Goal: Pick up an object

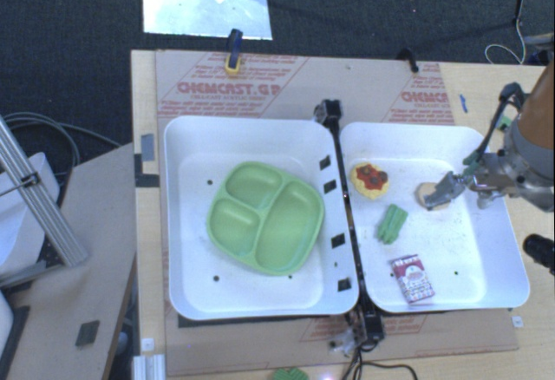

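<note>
- Gripper reaches in from the right over the right bin, its tip right at a small tan object near the bin's far middle; whether it is clenched or released cannot be told.
- Nothing is visibly held, so I judge the pick as not yet secured.
- Other candidates lie left and nearer: a yellow-and-red toy, a green piece, and a red-and-white packet near the front.
- To do this well, centre on the tan object, descend straight, and close fully before lifting.
- Left bin holds a green divided plate, well apart.
</note>
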You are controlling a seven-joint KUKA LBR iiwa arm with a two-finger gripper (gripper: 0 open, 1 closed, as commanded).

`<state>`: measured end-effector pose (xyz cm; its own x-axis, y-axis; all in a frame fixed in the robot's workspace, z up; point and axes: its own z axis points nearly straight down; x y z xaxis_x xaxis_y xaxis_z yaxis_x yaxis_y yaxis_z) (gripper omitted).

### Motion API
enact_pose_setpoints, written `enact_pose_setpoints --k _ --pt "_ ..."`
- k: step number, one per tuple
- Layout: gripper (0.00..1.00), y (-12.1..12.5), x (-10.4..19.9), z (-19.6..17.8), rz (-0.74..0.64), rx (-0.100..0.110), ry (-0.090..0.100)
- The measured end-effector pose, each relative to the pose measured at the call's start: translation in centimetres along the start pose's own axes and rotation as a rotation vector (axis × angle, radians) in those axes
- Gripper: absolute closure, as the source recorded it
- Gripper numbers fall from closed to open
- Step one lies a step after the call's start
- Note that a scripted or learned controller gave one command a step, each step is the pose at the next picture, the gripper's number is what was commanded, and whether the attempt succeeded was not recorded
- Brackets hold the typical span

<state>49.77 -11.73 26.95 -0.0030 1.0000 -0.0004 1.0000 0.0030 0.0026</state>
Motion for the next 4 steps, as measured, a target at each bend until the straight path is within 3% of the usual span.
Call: enact_pose_setpoints --k 2,3,4 --pt "0.00 -1.2 2.9 10.9 0.002 0.007 0.002" --pt "0.00 -1.1 3.2 18.8 0.001 0.001 0.000" --pt "1.00 -1.0 3.0 17.4 0.003 -0.002 -0.001"
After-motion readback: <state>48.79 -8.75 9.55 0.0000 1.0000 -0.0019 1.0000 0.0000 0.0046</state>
